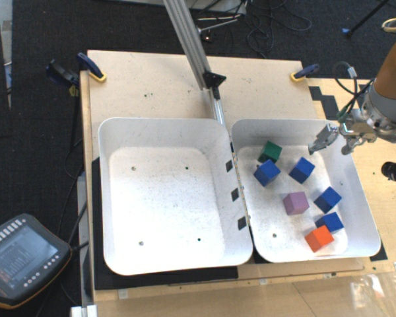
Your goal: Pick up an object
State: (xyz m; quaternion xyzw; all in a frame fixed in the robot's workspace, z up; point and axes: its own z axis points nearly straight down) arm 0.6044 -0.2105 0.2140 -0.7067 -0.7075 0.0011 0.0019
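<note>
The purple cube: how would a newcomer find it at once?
Look in the right-hand bin, which holds all the cubes. The purple cube lies near its middle, below two blue cubes and above the orange one. It is the only pale purple block.

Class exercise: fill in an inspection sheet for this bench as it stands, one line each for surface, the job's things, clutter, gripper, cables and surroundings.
Surface: pale board bearing two white bins, left bin and right bin.
Job's things: in the right bin, a green cube, four blue cubes, a purple cube and an orange cube.
Clutter: nothing seen.
Gripper: gripper over the right bin's far right corner, fingers apart, holding nothing.
Cables: black cables on the floor beyond the board.
Surroundings: clamps on the far corners; pendant at lower left.
</note>
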